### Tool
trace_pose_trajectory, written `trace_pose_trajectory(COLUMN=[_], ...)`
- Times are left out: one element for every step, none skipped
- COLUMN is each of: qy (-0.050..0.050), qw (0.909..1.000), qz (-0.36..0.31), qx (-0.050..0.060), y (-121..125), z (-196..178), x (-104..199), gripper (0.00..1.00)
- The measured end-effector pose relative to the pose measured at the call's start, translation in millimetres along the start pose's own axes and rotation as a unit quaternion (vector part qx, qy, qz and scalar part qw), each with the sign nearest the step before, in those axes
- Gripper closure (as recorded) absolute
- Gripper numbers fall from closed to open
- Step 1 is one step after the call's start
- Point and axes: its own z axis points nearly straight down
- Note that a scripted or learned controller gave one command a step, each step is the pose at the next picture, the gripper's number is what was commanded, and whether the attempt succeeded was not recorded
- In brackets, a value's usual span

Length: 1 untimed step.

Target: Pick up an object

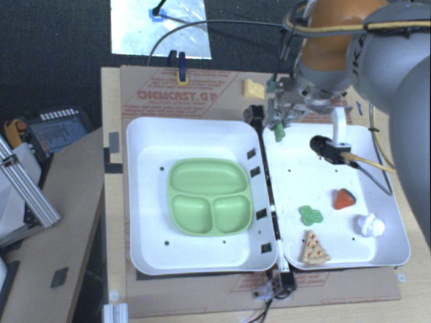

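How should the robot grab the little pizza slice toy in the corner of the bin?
Grip the flat triangular pizza slice toy across its two long slanted edges, near the wide crust end, coming straight down from above. It lies flat in the right white bin close to the near wall, so a sideways approach would probably hit the rim.

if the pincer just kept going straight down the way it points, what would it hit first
Probably bare floor of the right bin at its upper left corner, close to the divider. The pincer points down there; depth is hard to judge from this slant.
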Motion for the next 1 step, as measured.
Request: trace_pose_trajectory(qy=[0.0], qw=[1.0], qz=[0.001], qx=[0.0], y=[-0.4], z=[0.6], x=[50.7], gripper=[1.0])
